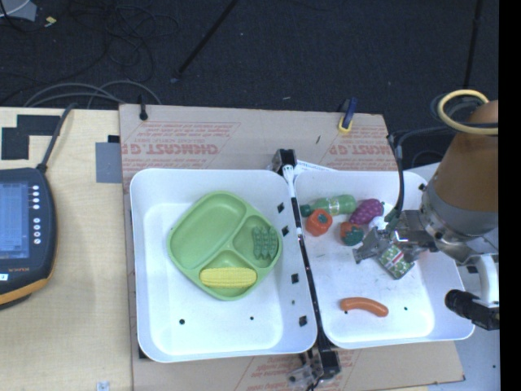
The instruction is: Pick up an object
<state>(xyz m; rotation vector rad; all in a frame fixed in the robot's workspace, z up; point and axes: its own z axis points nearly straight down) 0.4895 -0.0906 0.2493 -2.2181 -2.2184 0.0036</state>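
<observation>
Gripper [376,248] low in right bin [444,320], beside strawberry [352,233]; claw opening can't be told, nothing visibly held, sausage [364,305] lying nearer the front wall, pick not yet done.

Glossy plastic green plate [213,233], smooth white bins [155,300], matt cardboard sheet [236,141] beneath

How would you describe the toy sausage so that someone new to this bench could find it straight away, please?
Look in the right-hand white bin, the one the arm reaches into. Near its front edge, apart from the cluster of toy food at the back, lies the toy sausage. It is the one long, thin, orange-red piece lying flat on its own, unlike the rounder tomato and purple grapes.
</observation>
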